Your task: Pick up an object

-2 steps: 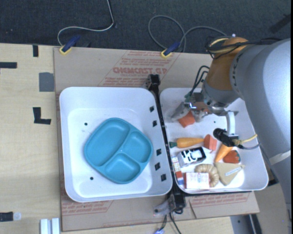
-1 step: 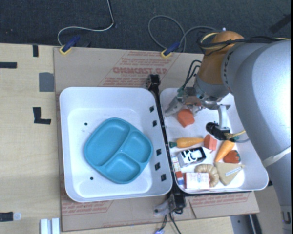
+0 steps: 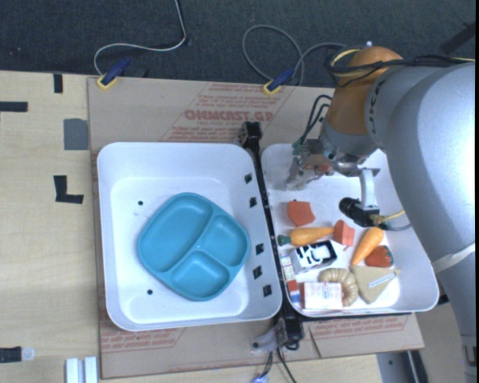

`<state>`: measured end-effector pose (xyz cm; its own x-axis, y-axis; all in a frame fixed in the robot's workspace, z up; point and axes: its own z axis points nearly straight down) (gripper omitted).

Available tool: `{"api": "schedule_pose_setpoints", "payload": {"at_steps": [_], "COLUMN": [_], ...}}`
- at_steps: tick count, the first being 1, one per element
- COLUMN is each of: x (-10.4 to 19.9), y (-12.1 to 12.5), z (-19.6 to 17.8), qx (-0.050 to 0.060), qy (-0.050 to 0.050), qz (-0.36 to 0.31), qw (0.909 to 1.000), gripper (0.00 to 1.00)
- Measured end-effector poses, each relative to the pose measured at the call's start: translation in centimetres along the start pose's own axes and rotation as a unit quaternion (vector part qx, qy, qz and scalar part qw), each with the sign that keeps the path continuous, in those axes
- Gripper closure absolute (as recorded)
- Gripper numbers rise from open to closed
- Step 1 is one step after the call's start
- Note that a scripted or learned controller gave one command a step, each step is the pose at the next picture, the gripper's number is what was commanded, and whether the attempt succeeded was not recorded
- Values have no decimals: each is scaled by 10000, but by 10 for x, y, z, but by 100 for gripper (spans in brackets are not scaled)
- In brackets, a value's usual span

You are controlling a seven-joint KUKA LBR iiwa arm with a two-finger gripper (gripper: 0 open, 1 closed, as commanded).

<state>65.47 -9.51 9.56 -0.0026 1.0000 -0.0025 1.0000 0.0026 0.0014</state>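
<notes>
- From above, the grey arm [image 3: 431, 142] reaches in from the right, its gripper [image 3: 302, 170] low over the back of the right bin [image 3: 419, 294], over bare floor.
- I cannot tell how the tool is set.
- The objects lie nearer the front: an orange block [image 3: 301, 212], two carrots [image 3: 311, 234], a croissant [image 3: 339, 282], some small cartons [image 3: 321, 295].
- The left bin [image 3: 112, 182] holds a blue divided plate [image 3: 193, 246].

Bench top [image 3: 32, 238]: pale wood, marked with black tape pieces [image 3: 64, 190] and a grey patch [image 3: 75, 132]. Cardboard sheet [image 3: 207, 114], red print, clamped at its far edge by two clips [image 3: 110, 76]. Beyond: dark carpet floor [image 3: 64, 14], loose cables [image 3: 176, 22].
</notes>
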Motion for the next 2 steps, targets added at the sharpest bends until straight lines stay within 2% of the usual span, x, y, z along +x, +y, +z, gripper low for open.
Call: {"api": "schedule_pose_setpoints", "payload": {"at_steps": [1, 2], "x": [0, -1], "y": [0, -21], "z": [0, 10], "qx": [4, -2], "qy": [-5, 2], "qz": [-1, 8], "qw": [10000, 10000], "gripper": [0, 0]}}
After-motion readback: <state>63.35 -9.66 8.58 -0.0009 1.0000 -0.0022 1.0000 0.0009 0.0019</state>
